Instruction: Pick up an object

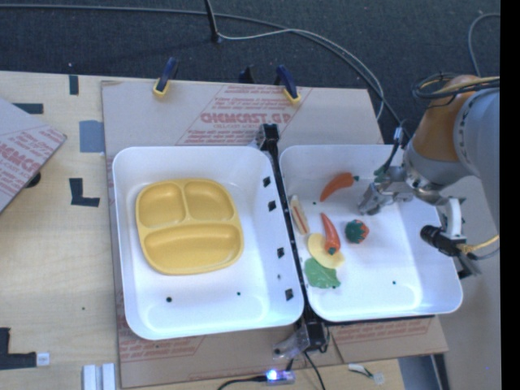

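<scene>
- Nearest the camera, at the bench's front edge, a black clip and wires point(301, 349) sit just below the seam where the two bins meet.
- The left bin point(130, 299) holds a yellow divided plate point(189, 224) with three compartments, lying flat toward its far left part.
- In the right bin point(422, 291), near the dividing wall, a green leafy piece point(322, 275) lies closest to the front, touching a yellow piece point(325, 255) just behind it.
- A red-orange chilli point(330, 231) rests on the yellow piece, and a hot dog point(299, 215) lies alongside the dividing wall.
- A small green and red ball-shaped toy point(356, 231) sits apart to the right of that cluster, with open bin floor around it.
- Just beyond it the gripper point(372, 204) hangs low over the bin; whether it is wide or narrow cannot be told, and nothing is seen between its tips.
- An orange carrot point(336, 185) lies further back, left of the gripper.
- The arm point(455, 136) comes over the right rim.
- Farthest, two blue and yellow clamps point(165, 78) pin the cardboard sheet point(236, 116).
</scene>
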{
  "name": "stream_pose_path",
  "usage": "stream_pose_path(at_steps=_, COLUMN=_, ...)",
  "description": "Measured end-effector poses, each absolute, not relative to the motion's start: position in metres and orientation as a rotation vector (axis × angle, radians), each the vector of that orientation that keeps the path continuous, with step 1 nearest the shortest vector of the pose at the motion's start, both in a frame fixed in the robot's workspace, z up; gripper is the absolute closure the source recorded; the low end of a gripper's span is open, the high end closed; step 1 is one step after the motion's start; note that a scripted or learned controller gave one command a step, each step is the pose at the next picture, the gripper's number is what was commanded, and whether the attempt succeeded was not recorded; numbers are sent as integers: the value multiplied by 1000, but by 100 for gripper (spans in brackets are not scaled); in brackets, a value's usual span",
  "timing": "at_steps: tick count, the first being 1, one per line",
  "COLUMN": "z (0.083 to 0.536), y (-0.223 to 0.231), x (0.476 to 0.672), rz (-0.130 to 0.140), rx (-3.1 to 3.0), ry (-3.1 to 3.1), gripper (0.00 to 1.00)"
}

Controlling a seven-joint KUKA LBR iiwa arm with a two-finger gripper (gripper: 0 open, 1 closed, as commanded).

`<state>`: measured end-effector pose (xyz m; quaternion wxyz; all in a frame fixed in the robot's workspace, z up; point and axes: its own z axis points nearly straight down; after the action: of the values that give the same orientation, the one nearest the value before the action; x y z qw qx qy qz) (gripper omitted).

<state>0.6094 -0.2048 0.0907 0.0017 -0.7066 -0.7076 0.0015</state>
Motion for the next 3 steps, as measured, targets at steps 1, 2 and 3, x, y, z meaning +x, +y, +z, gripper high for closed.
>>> stream_pose_path(at_steps=1, z=147, y=-197, x=612, rz=0, rx=-2219, ry=-2223, gripper=100)
stream_pose_path(at_steps=2, z=196, y=-197, x=613, rz=1, rx=-2219, ry=-2222, gripper=100)
stream_pose_path(at_steps=3, z=201, y=-136, x=618, rz=2, rx=-2212, ry=-2224, gripper=100)
